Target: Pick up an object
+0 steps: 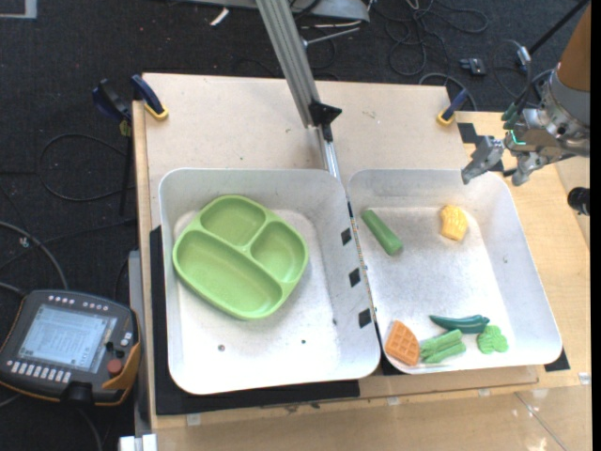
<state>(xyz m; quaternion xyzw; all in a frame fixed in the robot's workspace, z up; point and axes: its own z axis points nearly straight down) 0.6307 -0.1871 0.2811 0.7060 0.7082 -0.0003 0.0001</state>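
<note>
My gripper [500, 165] hovers over the back right corner of the right bin [526, 280], its two fingers spread open with nothing between them. Below and to its left lies a yellow corn piece [454, 222]. A green cucumber [382, 231] rests near the bin's left wall. Along the front edge sit an orange waffle piece [403, 343], a light green bean pod [442, 348], a dark green pepper [459, 322] and a small green leafy piece [492, 341].
The left bin [188, 346] holds a green divided plate [240, 256]. A slanted metal pole [289, 45] rises from between the bins. Clamps sit at the bench's back corners. A teach pendant [66, 344] lies on the floor at left.
</note>
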